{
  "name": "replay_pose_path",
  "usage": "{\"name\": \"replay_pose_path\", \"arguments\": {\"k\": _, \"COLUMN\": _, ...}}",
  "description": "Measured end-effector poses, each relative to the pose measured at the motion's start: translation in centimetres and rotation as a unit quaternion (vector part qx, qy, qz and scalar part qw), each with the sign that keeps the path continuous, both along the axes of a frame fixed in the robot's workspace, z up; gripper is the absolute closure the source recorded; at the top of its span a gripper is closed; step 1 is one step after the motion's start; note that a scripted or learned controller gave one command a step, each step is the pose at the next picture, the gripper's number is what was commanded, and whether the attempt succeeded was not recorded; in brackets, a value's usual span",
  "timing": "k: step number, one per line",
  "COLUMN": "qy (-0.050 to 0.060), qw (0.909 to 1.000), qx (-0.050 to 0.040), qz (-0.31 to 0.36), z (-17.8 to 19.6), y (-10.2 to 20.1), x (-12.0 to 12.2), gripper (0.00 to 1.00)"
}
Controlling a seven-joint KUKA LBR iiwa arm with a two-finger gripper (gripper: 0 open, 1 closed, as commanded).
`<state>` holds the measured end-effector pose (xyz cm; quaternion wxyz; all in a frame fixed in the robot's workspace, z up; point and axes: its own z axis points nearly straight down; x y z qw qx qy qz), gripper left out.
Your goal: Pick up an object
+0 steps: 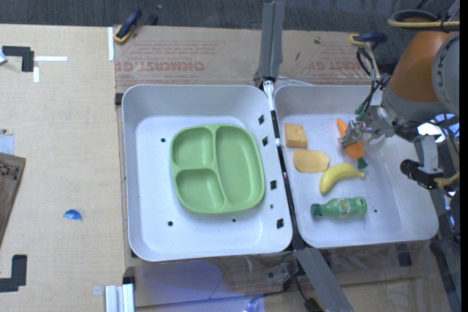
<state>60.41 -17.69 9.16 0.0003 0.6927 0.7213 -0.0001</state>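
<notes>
Lowest in the right bin [409, 226] lies a green bottle [339, 208] on its side, with a banana [339, 176] just above it, then a pale yellow-orange piece [311, 161] and a cube-like orange block [295, 135] near the divider. Across that divider the left bin [146, 157] holds a green sectioned tray [218, 168]. At the right, the gripper [356, 137] sits down on an orange carrot-like piece [352, 140] — its tips overlap the piece — but I cannot tell whether it is clasping it.
</notes>
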Motion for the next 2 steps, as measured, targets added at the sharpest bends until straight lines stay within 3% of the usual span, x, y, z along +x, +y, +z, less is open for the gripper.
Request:
{"name": "replay_pose_path", "arguments": {"k": 1, "qy": 0.000, "qw": 0.9999, "qx": -0.0002, "qz": -0.010, "z": 10.0, "y": 9.4, "x": 4.3, "gripper": 1.00}}
{"name": "replay_pose_path", "arguments": {"k": 2, "qy": 0.001, "qw": 0.9920, "qx": -0.0009, "qz": -0.126, "z": 14.3, "y": 8.4, "x": 3.5, "gripper": 1.00}}
